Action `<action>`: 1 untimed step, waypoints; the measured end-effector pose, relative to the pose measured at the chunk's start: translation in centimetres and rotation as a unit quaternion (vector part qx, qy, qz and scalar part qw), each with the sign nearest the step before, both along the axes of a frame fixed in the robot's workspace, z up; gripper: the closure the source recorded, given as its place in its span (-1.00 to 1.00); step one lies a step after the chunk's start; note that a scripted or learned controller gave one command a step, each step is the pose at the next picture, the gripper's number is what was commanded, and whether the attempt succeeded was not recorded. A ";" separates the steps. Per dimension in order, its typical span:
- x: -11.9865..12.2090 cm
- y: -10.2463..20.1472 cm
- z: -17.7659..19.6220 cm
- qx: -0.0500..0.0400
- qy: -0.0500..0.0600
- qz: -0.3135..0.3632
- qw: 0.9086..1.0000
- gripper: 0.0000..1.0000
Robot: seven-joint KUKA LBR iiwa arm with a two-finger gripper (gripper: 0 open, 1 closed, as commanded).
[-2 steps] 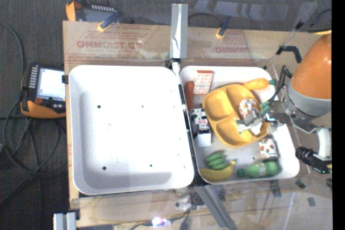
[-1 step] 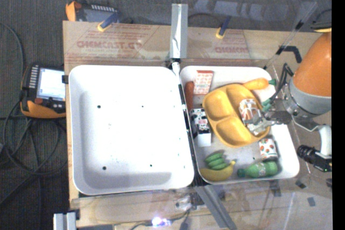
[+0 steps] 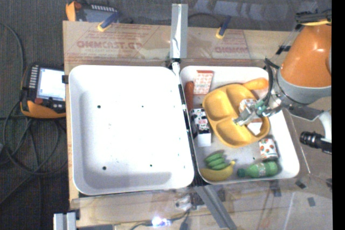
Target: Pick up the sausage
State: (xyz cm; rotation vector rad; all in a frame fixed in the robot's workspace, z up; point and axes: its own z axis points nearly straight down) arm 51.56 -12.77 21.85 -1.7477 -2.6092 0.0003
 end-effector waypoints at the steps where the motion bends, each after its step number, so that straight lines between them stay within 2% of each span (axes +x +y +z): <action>1: 4.6 3.9 5.4 0.000 -0.001 0.184 0.983 1.00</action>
